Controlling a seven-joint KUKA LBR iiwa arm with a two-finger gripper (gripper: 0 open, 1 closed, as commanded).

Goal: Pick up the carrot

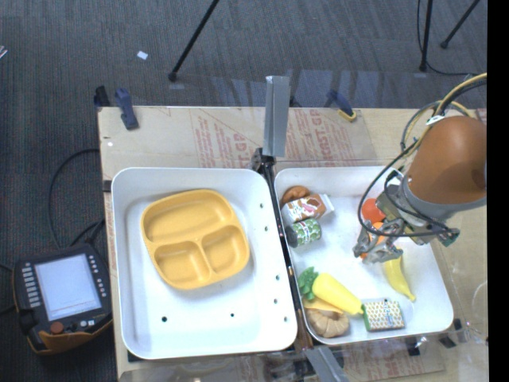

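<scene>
Here, claw (380,247) lowered beside banana (397,277).

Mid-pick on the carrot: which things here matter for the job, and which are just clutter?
Job: carrot, gripper, right bin.

Clutter: banana, two cans, bread roll, sponge, yellow tray, left bin.

From my seat the arm (449,161) hides most of the orange item (369,211) beneath it, I can't make out the gripper's (380,249) fingers, and the can (305,232) label is unreadable.
</scene>
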